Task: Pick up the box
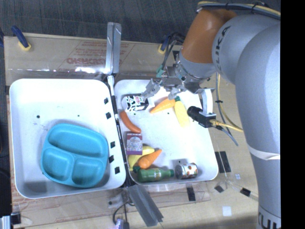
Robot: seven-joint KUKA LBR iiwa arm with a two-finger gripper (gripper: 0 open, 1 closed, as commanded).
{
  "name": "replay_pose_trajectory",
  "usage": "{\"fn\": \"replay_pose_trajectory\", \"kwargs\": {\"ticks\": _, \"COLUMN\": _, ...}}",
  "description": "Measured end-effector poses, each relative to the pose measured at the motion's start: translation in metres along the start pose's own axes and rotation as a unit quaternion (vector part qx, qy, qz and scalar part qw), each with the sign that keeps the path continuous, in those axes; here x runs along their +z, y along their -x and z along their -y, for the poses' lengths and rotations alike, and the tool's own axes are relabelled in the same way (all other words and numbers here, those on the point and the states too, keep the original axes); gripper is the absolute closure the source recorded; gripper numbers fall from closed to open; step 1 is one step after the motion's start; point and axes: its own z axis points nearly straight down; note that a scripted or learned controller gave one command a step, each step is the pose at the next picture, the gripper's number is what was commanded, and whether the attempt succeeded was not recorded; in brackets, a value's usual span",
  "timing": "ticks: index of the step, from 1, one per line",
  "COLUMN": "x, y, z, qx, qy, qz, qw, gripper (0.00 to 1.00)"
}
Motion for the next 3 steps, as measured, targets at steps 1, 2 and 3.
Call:
{"fn": "replay_pose_trajectory", "kwargs": {"ticks": 1, "x": -0.046, "y": 0.039, "z": -0.009, "qx": 0.024, "qy": 0.001, "qz": 0.000, "qw": 0.9997, "gripper": 0.00}}
{"fn": "replay_pose_trajectory", "kwargs": {"ticks": 2, "x": 0.046, "y": 0.096, "z": 0.035, "qx": 0.021, "qy": 0.000, "qz": 0.000, "qw": 0.9998, "gripper": 0.00}}
{"fn": "replay_pose_trajectory", "kwargs": {"ticks": 3, "x": 0.045, "y": 0.095, "z": 0.035, "qx": 0.021, "qy": 0.000, "qz": 0.000, "qw": 0.9998, "gripper": 0.00}}
